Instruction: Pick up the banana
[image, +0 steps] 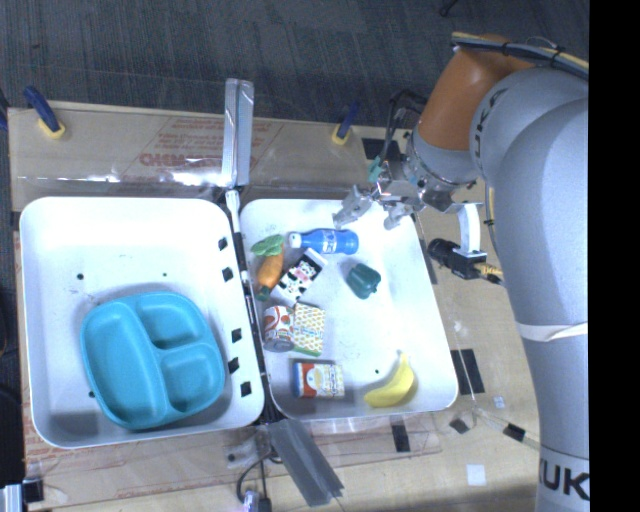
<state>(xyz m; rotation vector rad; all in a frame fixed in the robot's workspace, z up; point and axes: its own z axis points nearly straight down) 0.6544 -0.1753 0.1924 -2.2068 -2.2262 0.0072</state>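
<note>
A yellow banana (392, 384) lies in the near right corner of the right bin (425, 300), curved along the bin's wall. My gripper (375, 207) hangs over the far edge of that bin, well away from the banana, close to a blue bottle (324, 241). Its fingers (352, 209) are spread apart with nothing between them.
The right bin also holds a teal cup (363, 279), a carrot (269, 271), a black-and-white block (299, 274), patterned packets (294, 326) and a small carton (318, 379) just left of the banana. A blue divided tray (153, 358) sits in the left bin (60, 240).
</note>
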